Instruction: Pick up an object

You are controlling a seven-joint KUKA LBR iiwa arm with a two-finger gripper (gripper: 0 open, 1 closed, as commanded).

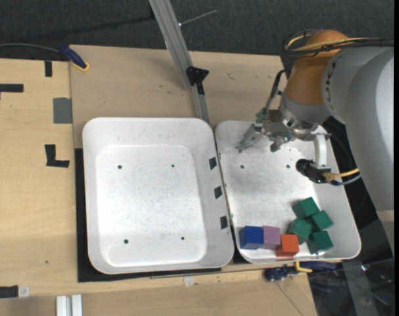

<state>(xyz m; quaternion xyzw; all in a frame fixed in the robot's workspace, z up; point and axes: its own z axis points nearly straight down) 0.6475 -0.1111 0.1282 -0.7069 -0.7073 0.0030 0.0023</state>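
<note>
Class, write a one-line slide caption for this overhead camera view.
Robot arm's gripper hovers over the right bin, far from the coloured blocks clustered in its near corner.

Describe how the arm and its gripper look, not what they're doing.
The arm is bulky, rounded and light grey, with an orange band above the wrist. Thin yellow and black cables loop over the band. The gripper is small, grey metal with two slim fingers, and a black-and-white fitting sits beside it.

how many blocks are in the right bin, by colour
green blocks: 4
blue block: 1
lilac block: 1
orange block: 1
total: 7, all clustered at the near end of the right bin
</note>
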